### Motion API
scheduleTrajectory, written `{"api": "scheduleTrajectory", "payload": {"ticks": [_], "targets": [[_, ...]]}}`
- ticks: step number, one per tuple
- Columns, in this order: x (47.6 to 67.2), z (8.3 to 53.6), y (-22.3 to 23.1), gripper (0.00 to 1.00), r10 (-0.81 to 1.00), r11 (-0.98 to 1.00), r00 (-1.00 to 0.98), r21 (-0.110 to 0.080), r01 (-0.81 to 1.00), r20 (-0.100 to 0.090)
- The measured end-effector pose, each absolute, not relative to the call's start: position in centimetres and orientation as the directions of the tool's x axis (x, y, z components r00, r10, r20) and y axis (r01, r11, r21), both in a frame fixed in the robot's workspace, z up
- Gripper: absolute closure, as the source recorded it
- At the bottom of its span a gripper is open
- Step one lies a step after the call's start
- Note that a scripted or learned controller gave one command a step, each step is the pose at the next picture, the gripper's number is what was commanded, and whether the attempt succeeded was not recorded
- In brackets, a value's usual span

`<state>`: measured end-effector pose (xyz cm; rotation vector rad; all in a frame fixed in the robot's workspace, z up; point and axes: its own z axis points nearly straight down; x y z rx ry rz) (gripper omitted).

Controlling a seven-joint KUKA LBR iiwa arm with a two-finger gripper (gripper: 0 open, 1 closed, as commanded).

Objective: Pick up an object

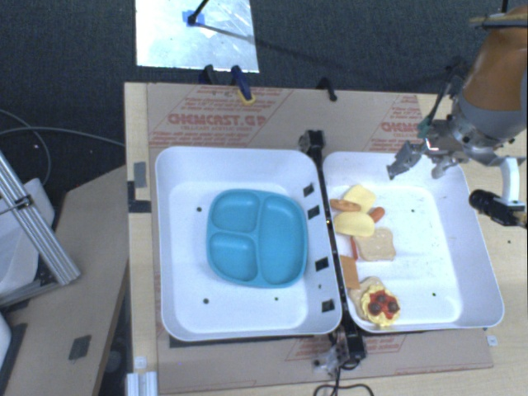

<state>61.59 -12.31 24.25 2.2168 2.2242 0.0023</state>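
My gripper (pixel 422 163) hangs over the back edge of the right bin (pixel 450 246), its two fingers spread apart with nothing between them. Toy food lies along the right bin's left side: a yellow piece (pixel 360 195), an orange carrot-like piece (pixel 350 206), a red sausage (pixel 377 214), a slice of bread (pixel 376 244), a thin orange strip (pixel 349 271) and a yellow tart with red topping (pixel 379 303). The gripper is up and to the right of these, apart from all of them.
A blue divided plate (pixel 256 238) lies in the left bin (pixel 186 221). A black hinge strip (pixel 322 221) runs between the bins. The arm's grey and orange body (pixel 495 81) stands at the right. A silvery sheet (pixel 196 23) lies behind the bench.
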Motion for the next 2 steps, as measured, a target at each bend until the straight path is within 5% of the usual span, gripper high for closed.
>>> {"api": "scheduleTrajectory", "payload": {"ticks": [1,2], "targets": [[55.1,18.0,1.3,0.0,1.0,0.016,-0.016,-0.009,1.0,0.006],[59.9,33.5,9.3,0.0,1.0,0.015,-0.015,0.022,1.0,0.006]]}}
